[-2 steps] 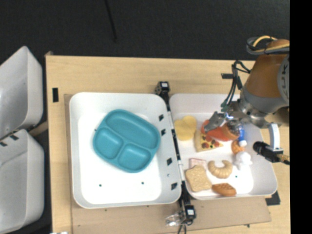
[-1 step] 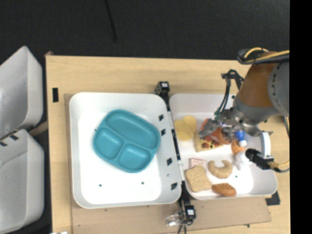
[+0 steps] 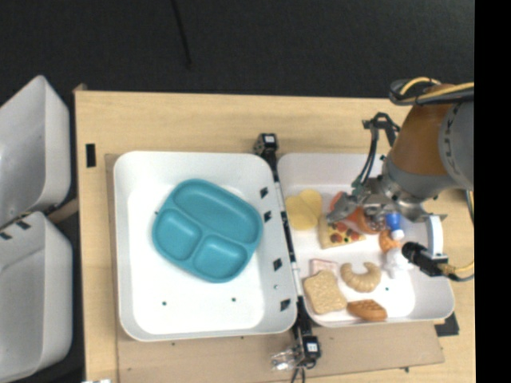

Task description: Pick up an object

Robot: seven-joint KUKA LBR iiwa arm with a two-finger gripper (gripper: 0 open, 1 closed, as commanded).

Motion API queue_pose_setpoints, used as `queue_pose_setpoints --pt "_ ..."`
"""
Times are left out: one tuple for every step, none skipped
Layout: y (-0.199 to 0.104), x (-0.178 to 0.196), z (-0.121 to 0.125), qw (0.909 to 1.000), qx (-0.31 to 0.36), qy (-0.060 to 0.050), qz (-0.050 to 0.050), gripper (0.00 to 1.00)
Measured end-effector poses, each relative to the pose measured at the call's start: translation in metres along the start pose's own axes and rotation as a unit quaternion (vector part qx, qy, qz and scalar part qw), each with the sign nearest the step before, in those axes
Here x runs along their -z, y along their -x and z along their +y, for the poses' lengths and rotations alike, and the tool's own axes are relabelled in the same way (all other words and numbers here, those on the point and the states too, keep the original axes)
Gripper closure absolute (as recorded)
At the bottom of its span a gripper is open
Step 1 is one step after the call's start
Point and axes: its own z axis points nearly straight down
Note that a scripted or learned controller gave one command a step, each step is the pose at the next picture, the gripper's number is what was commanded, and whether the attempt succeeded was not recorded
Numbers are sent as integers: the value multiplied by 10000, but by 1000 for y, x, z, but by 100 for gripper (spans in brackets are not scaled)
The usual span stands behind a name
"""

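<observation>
The right bin [image 3: 315, 171] holds several toy foods. A yellow round piece [image 3: 303, 210] lies at its left, a pizza slice [image 3: 339, 234] sits in the middle, a croissant [image 3: 361, 274] lies below that, a slice of toast [image 3: 323, 292] is at the lower left, and a brown bread roll [image 3: 366, 310] rests at the bottom. A small blue and orange bottle [image 3: 391, 231] stands at the right. My gripper [image 3: 355, 211] hangs low over the top edge of the pizza slice, under the orange band of the arm [image 3: 423, 146].
The left bin [image 3: 136, 294] holds a teal divided plate [image 3: 207, 229]. Black clips [image 3: 266, 144] sit on the divider between the bins. Cables [image 3: 375, 146] run down beside the wrist. Bare wooden bench [image 3: 200, 118] lies behind the bins.
</observation>
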Motion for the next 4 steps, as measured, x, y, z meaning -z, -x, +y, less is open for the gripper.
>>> queue_pose_setpoints --pt "2 7 0 10000 -26 -15 -2 100" --pt "-2 65 7 10000 39 -45 27 100" --pt "0 100 9 10000 43 -53 27 100" --pt "-44 92 51 10000 58 -57 28 100"
